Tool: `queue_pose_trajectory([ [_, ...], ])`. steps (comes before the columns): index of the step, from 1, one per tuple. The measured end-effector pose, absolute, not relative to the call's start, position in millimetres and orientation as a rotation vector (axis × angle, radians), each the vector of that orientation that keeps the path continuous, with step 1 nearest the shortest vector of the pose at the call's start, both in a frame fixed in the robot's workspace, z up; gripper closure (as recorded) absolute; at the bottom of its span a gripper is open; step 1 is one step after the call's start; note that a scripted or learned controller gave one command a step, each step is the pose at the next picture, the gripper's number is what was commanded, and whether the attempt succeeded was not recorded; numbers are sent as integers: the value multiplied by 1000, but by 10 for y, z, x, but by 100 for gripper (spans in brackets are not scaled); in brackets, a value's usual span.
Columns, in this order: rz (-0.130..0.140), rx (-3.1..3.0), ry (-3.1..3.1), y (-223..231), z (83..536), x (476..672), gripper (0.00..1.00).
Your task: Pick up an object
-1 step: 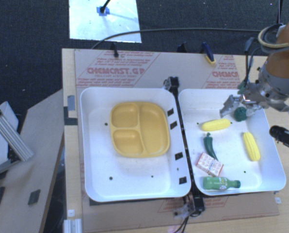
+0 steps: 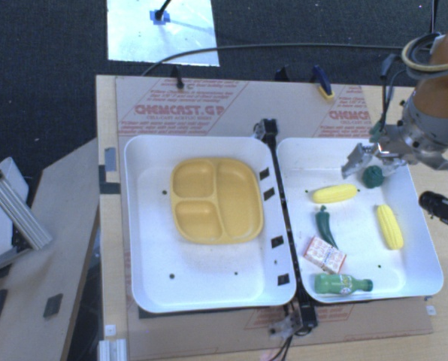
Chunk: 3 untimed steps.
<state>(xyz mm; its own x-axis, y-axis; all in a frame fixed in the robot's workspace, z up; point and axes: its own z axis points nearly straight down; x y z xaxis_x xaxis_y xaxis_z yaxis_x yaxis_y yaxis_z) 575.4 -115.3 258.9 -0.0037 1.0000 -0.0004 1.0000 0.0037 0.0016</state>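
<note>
Approach step: pincer (image 2: 363,162) open and empty, low over right bin (image 2: 427,277), just beside green ball (image 2: 373,177) near far wall; next, centring on ball, lowering, closing.

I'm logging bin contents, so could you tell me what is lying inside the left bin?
The left bin holds a yellow divided tray lying flat, its three compartments bare. Whatever lies beneath the tray is covered.

Tray (image 2: 215,200) in L bin (image 2: 145,201), corn (image 2: 389,226) + bottle (image 2: 343,283) in R bin (image 2: 423,265)
</note>
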Motion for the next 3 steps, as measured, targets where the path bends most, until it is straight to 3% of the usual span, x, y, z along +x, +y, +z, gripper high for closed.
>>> queue_pose_trajectory([
  [2, -1, 2222, 2223, -1235, 1525, 5650, 0],
  [3, -1, 2222, 2224, -1281, 1074, 5713, 0],
])
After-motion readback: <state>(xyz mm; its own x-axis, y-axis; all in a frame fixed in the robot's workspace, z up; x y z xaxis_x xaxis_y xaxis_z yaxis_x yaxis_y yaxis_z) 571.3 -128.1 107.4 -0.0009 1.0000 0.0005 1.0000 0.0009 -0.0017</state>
